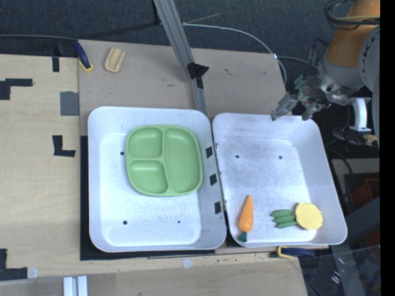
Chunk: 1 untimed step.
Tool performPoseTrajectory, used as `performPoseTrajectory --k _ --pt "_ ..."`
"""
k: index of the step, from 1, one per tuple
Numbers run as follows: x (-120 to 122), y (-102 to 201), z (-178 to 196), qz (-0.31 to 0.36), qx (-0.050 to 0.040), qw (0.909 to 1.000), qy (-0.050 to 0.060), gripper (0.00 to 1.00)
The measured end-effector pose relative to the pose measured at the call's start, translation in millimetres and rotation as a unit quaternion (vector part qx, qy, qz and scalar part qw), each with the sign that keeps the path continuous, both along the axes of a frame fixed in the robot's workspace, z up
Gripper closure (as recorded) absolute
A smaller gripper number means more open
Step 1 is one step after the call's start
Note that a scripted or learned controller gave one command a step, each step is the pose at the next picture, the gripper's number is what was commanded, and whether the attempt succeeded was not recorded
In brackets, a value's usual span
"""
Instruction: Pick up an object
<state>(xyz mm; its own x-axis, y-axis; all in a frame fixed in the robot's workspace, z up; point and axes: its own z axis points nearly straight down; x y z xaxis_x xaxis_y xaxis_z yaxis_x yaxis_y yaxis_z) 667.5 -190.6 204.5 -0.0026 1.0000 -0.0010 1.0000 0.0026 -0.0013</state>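
I judged the toy carrot light, stiff and slick, best pinched mid-body; I couldn't tell how the jaws stood.

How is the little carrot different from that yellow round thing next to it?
The carrot is orange, long and tapered, lying roughly along the bin's front-to-back line; the yellow round piece is flat-looking and wavy-edged. The carrot lies alone near the bin's left wall; the yellow piece touches a green pod. Both look like toy food and lie in the right bin.
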Motion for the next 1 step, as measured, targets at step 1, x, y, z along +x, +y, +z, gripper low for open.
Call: performPoseTrajectory --k 1 --pt "-0.1 -0.2 0.0 0.000 -0.0003 1.0000 0.000 0.00"
